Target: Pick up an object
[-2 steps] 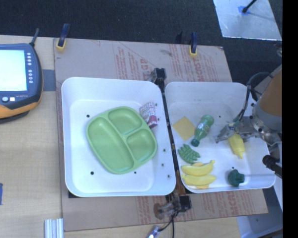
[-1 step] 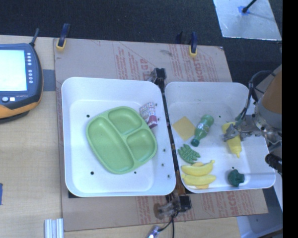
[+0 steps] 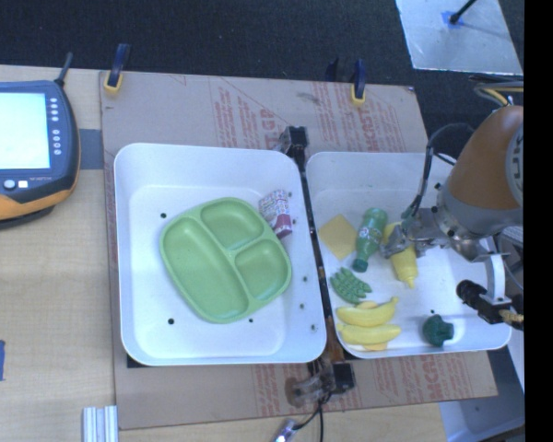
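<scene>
Bins first: you have two shallow white ones side by side on the bench, the left bin (image 3: pixel 138 247) and the right bin (image 3: pixel 350 168).

In the left bin you can count two things. One green divided plate (image 3: pixel 226 259) lies flat near the middle, with three compartments. One small red-and-white packet (image 3: pixel 277 212) sits just beside the plate's upper right edge, close to the bin's right wall.

In the right bin you can count six things. One yellow square block (image 3: pixel 337 236) lies toward the left wall. One green bottle (image 3: pixel 370 238) lies tilted just beside it. One yellow bottle (image 3: pixel 404 265) rests near the middle, right under the tool. One dark green ridged piece (image 3: pixel 349 286) lies below the block. One bunch of bananas (image 3: pixel 369 324) sits at the near edge. One dark green lump (image 3: pixel 437 331) lies toward the near right corner.

Your gripper (image 3: pixel 398 238) hangs low over the right bin's middle, between the green bottle and the yellow bottle, close to both. You cannot tell how it is set, and nothing is seen held in it.

One handheld control pendant (image 3: pixel 23 150) rests at the bench's left edge.
</scene>
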Action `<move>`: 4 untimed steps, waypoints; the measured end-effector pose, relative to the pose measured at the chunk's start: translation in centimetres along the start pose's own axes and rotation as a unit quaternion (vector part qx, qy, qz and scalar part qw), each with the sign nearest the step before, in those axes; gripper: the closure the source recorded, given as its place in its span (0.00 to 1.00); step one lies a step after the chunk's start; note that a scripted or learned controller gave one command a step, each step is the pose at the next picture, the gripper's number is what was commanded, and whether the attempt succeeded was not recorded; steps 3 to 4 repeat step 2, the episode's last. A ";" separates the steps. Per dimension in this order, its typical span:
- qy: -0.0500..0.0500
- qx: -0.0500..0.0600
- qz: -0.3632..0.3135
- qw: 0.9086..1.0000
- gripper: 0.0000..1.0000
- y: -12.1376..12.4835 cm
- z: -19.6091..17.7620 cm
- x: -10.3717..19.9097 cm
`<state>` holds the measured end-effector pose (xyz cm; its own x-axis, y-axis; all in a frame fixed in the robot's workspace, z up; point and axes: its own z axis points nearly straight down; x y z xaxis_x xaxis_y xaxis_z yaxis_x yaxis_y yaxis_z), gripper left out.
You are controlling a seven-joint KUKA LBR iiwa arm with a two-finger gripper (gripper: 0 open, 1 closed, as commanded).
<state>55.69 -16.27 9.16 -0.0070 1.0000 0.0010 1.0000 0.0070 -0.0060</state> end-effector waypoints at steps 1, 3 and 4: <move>-0.001 -0.001 0.000 1.000 1.00 5.7 -0.1 4.6; 0.000 -0.002 0.001 1.000 1.00 3.1 -10.1 11.6; 0.000 -0.002 0.001 1.000 1.00 3.1 -10.1 11.6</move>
